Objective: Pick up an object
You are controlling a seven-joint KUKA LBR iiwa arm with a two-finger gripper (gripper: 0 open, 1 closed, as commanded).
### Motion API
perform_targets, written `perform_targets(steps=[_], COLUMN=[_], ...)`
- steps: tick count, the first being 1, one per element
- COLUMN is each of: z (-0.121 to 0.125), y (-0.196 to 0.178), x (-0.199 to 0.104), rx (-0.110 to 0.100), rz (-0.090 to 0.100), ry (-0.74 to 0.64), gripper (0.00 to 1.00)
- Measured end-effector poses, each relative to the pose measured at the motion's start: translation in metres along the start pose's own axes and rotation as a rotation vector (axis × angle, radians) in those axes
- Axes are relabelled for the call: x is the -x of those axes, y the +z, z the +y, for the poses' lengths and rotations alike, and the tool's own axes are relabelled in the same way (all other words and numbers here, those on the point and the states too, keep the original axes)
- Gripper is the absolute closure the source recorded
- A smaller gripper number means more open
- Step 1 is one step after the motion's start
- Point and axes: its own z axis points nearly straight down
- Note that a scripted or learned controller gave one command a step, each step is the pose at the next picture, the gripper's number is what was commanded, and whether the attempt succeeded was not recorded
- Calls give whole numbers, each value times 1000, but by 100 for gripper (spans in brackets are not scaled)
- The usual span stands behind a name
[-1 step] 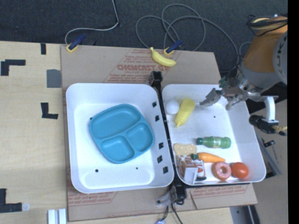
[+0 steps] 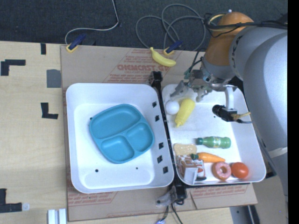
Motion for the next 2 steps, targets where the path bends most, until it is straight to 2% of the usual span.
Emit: perform_targets(steps=[1,2], z=[-6,2], y=[21,54], x=[11,11], rx=[18,6], rz=[-1,-3], ry=[0,0], gripper=[0,0])
